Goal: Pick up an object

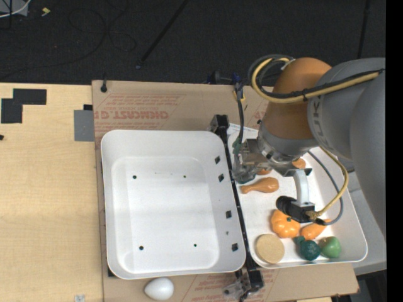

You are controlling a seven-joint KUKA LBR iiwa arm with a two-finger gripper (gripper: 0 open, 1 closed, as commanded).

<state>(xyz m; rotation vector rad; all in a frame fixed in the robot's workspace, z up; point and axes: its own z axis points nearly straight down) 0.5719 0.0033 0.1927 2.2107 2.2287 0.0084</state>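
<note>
I am looking down at two white bins side by side on the tabletop [50,187]. The left bin [119,168] has bare white walls and a few small dark dots on its floor. The right bin [356,241] has all the toys in it, so that is where my arm has to go. The arm [340,106] comes in from the right and bends down over the top part of the right bin. The hand [252,162] is low by the wall between the two bins, and I cannot tell how it is set, because the big orange and grey wrist is in the way. Just under the hand lies a tan toy [261,185] that looks like a little chicken leg. It is fat at one end and thin at the other, smooth and a bit shiny, and it lies flat on the bin floor. I think this is the thing to pick up, since it is the closest one to the hand. It looks small and light, and it may slip because it is round. Lower down are an orange pumpkin toy [284,224], a round tan disc [270,248], a dark teal ball [308,249] and a green ball [331,247], all bunched in the near corner. A white egg [158,288] sits outside the bins, by the front edge of the left one.
</note>
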